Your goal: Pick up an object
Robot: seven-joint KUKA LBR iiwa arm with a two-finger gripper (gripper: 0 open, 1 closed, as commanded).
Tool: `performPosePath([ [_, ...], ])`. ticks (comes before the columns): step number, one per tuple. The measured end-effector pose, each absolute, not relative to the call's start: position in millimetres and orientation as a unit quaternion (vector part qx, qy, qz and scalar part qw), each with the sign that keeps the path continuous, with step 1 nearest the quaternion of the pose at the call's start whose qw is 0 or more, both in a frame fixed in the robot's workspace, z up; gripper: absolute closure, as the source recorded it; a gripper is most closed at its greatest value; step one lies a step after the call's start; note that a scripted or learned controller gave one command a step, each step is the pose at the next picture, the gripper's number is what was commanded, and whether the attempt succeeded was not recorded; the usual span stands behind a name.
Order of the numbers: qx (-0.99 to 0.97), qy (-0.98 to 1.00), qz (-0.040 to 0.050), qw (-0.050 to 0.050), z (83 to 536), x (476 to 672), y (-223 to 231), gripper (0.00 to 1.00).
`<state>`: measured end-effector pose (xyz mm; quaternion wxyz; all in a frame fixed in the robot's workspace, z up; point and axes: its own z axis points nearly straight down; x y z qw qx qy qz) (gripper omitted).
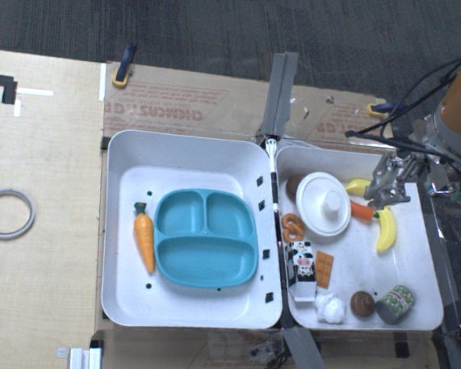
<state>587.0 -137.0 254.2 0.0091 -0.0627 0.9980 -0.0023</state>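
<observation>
Your tool (386, 189) hangs over the upper right part of the right bin (420, 320), low among the items there, with the grey wrist and orange band above it at the view's right edge. You are in the approach step: nothing is lifted yet, as far as this view lets you judge. Whether the tool is spread or closed you cannot tell from here (cables and the wrist body clutter that spot), and nothing shows plainly clamped in it.

The likeliest targets lie right under it. A small orange piece (361, 212) sits just beside the white lidded bowl (324, 202), and a banana (386, 229) lies just below the tool, with a second yellow piece (358, 185) by the bowl's upper right. Further off in the same bin you have a pretzel (292, 225), a small milk carton (301, 263), a brown round item (362, 303) and a green patterned one (396, 303). The left bin (116, 274) holds a teal divided plate (207, 238) and a carrot (144, 237), well apart from the tool.

Your next move calls for settling on one item, probably the orange piece or the banana, then lowering squarely over it and closing. The bowl stands close, so mind a collision.
</observation>
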Motion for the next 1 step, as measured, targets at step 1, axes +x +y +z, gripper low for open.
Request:
performPosePath([
  [1, -0.062, 0.998, -0.003, 0.011, 263.7, 588.4, -137.3, 1.0],
])
